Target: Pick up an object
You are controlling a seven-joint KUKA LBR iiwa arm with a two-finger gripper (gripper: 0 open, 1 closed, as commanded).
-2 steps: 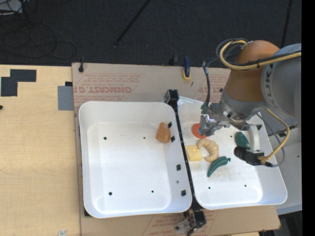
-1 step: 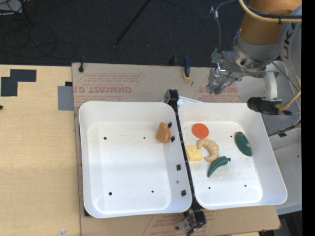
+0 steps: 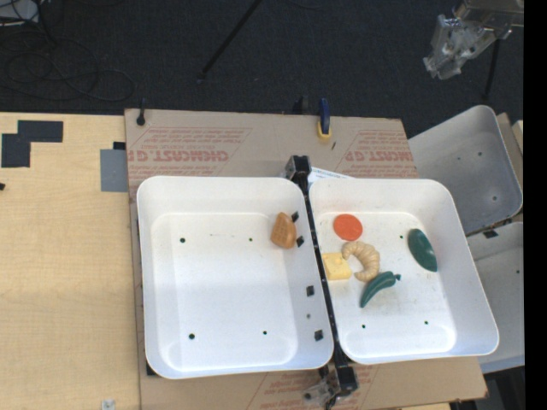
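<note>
My gripper (image 3: 446, 51) hangs high at the top right, well beyond the far right corner of the right bin (image 3: 466, 229), away from every object. In that bin lie a red-orange disc (image 3: 347, 226), a tan curled piece (image 3: 364, 260), a yellow block (image 3: 336, 268) touching it, a green pepper-like piece (image 3: 378, 288) and a dark green oval (image 3: 422, 250). A brown-orange lump (image 3: 284, 231) sits in the left bin (image 3: 162, 263) against its right wall.
A black divider with clips (image 3: 312, 272) joins the two bins. Both rest on a cardboard sheet (image 3: 214, 148) on the wooden bench. A grey metal plate (image 3: 479, 161) stands to the right of the right bin. Cables lie on the dark floor behind.
</note>
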